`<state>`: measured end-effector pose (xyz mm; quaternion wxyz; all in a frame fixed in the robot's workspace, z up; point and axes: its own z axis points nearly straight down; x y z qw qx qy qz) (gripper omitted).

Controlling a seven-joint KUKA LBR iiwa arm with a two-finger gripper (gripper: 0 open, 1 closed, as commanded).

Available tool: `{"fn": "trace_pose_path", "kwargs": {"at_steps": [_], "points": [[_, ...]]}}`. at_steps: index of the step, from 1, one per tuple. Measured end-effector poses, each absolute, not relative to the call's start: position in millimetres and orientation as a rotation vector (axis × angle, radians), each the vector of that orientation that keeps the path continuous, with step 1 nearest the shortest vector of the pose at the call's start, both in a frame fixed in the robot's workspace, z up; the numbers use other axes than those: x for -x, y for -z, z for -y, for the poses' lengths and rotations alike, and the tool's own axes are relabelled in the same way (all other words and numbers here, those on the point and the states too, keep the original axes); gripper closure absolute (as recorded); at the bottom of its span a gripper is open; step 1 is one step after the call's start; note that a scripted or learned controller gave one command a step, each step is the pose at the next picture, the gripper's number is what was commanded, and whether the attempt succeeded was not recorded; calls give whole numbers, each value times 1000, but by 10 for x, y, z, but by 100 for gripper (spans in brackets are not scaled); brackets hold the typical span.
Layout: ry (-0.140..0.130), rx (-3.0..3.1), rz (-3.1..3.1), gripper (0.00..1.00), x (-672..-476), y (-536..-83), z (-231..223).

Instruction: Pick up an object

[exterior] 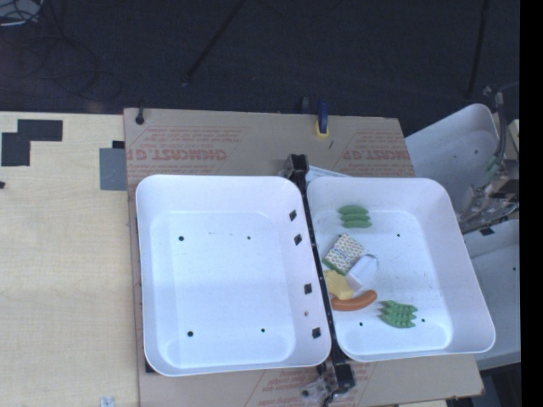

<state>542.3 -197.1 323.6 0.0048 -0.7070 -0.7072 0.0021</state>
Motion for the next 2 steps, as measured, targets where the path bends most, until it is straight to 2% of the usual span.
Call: {"fn": "trace_pose_path", "kwargs": {"at_steps": [1, 2], "points": [[3, 2214, 2230, 100, -5820, -3513, 1187], [-2, 2218, 2223, 100, -5491, -4264, 418]]}}
